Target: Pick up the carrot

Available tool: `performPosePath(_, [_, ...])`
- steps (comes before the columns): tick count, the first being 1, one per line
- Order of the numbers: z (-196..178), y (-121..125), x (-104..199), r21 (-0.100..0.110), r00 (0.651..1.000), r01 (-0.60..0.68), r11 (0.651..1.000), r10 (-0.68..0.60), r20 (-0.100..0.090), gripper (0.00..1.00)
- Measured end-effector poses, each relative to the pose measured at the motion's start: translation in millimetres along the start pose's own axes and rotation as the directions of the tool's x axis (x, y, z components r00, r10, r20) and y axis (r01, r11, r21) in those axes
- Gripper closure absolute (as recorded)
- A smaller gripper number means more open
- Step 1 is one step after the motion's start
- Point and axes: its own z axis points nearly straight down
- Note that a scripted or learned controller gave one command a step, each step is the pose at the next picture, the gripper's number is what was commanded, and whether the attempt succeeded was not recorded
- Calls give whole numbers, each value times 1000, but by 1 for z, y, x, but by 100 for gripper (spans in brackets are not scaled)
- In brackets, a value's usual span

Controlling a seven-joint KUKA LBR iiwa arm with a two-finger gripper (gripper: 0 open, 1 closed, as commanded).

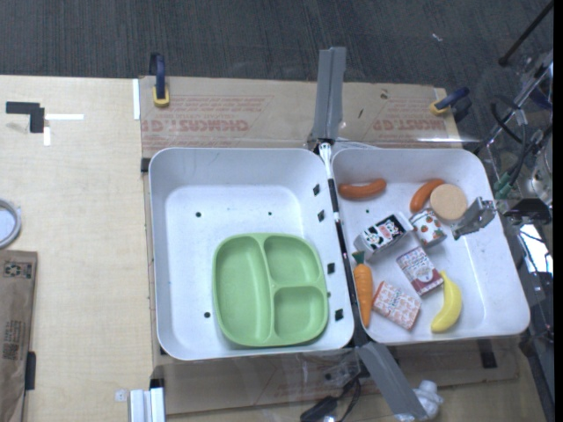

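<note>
Both bins (167, 236) are showing plain white. The tray (268, 288) is showing pale green. Left of the grey pincer (472, 218), the carrot (363, 290) is showing orange with a green top. The carton (383, 233) is showing black-and-white cow patches. Two sausages (362, 187) are showing red-orange. The banana (449, 304), below the pincer, is showing yellow. Two packets (419, 269) are showing red and white print. The clamps (159, 90) are showing yellow and blue.
</note>
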Motion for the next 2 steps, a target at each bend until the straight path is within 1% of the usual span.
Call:
performPosePath(1, [155, -16, 10, 2, 976, -218, 976, 218, -1, 0])
performPosePath(2, [149, -16, 9, 7, 975, -222, 975, 222, -1, 100])
